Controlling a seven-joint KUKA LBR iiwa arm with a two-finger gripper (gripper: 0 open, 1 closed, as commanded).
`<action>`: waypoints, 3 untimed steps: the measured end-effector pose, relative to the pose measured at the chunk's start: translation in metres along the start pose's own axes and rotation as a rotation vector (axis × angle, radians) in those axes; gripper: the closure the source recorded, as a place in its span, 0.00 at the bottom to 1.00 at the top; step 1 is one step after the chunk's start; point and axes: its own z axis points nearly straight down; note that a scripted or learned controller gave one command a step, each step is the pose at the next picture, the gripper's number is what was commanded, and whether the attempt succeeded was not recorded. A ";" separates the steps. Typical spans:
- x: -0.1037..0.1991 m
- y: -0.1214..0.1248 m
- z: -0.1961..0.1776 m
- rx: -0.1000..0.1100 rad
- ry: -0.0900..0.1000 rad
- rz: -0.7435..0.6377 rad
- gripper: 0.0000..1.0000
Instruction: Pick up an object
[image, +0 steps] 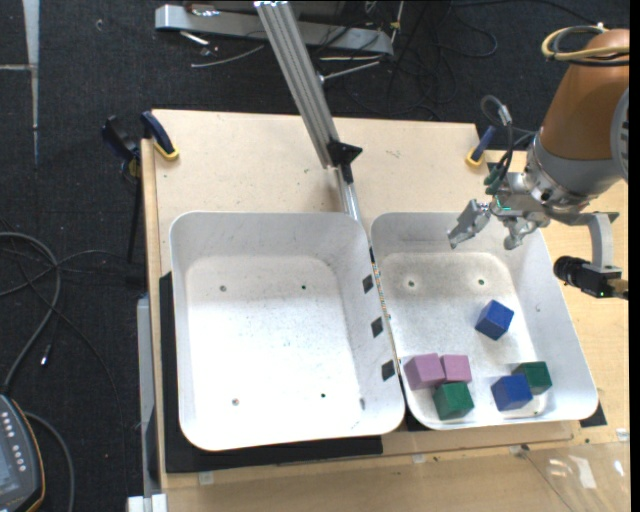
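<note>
1. Nearest the lens: the front rim of the right bin (500, 420), with a dark green cube (453, 400) and a blue cube (511, 391) just behind it.
2. Hand (492, 227) hovers over the right bin's far end, fingers spread apart, nothing between them.
3. Closest candidate: a second blue cube (494, 319), tilted, alone mid-bin, well apart from the hand.
4. Front cluster: two purple cubes (437, 369) touching side by side, dark green cube against them; another green cube (535, 376) touching the front blue one.
5. Risk, my judgement: the tilted cube may twist out of a closing grip; packed cubes leave fingers no gap.
6. Left bin (200, 250) white, speckled. Wooden tabletop (250, 160), clamps at corners; dark floor, cables.
</note>
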 end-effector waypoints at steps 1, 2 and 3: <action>-0.035 -0.043 0.125 -0.025 -0.009 -0.003 0.00; -0.058 -0.030 0.118 -0.011 -0.004 0.002 0.00; -0.057 -0.029 0.108 -0.014 -0.004 0.001 1.00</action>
